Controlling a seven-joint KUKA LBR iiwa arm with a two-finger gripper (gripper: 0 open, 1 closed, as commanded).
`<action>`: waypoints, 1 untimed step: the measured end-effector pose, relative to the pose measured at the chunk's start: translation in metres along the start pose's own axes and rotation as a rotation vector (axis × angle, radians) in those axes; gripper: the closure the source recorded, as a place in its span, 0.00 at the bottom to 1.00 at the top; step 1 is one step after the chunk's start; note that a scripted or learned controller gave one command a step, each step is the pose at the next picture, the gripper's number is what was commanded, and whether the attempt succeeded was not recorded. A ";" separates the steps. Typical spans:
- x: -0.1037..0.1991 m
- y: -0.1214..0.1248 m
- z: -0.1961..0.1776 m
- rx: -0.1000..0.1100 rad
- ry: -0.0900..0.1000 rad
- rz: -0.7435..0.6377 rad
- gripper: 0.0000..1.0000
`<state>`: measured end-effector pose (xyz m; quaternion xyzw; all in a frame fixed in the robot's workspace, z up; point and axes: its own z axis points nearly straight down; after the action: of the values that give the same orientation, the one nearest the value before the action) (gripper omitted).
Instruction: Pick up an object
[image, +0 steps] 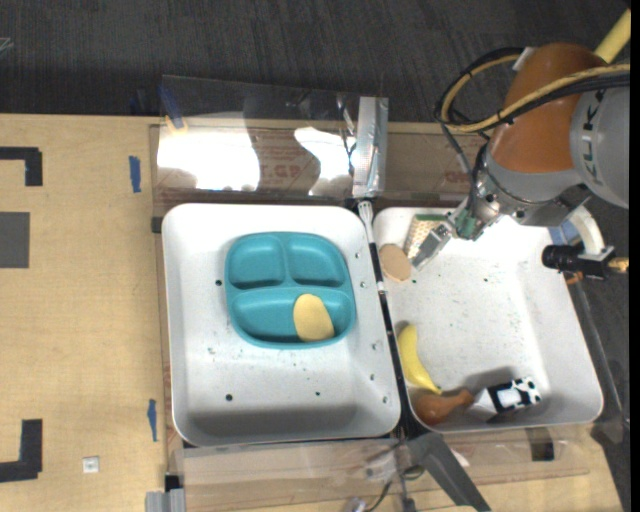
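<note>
Two white bins on a cardboard-topped bench

The right bin's middle floor lies open. Obstacles sit around that open floor: a tan disc at its upper left, a banana along its left, and a brown piece and black-and-white toy along its near edge.
</note>
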<state>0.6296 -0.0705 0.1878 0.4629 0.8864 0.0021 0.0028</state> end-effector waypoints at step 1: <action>-0.041 -0.066 0.039 0.009 0.005 -0.061 0.00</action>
<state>0.5986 -0.1417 0.1484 0.4358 0.9001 -0.0010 -0.0015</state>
